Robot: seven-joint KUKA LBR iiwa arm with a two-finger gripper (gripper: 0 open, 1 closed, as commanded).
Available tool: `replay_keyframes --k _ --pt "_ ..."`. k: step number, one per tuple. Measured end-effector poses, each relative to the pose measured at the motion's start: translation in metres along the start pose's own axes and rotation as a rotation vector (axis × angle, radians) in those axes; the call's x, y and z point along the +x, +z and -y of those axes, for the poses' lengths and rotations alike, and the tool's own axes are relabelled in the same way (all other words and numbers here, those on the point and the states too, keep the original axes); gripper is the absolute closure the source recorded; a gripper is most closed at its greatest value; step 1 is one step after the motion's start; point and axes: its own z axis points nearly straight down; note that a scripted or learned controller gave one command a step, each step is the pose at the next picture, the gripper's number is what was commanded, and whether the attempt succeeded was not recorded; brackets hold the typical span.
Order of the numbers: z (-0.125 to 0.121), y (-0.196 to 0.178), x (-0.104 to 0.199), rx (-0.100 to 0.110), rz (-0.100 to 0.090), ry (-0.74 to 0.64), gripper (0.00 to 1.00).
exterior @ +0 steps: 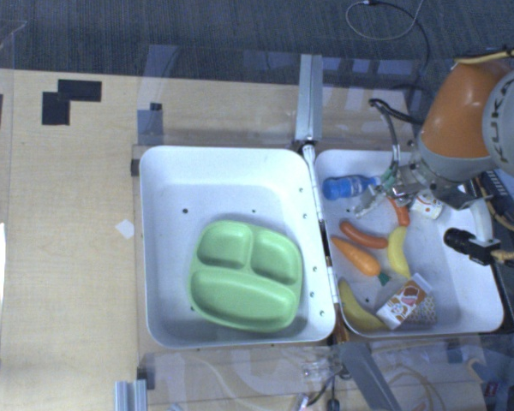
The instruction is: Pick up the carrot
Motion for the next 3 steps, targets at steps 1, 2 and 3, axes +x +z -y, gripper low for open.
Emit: replay_keyframes --k 1,2,3 --pt "0.070 0.065 0.018 -0.009 0.004 -0.195 0.00" --pt "0.066 0.053 0.018 -0.017 0.006 -0.195 1.00" --pt "0.011 -0.030 0.067 -0.001 0.000 -0.087 1.00"
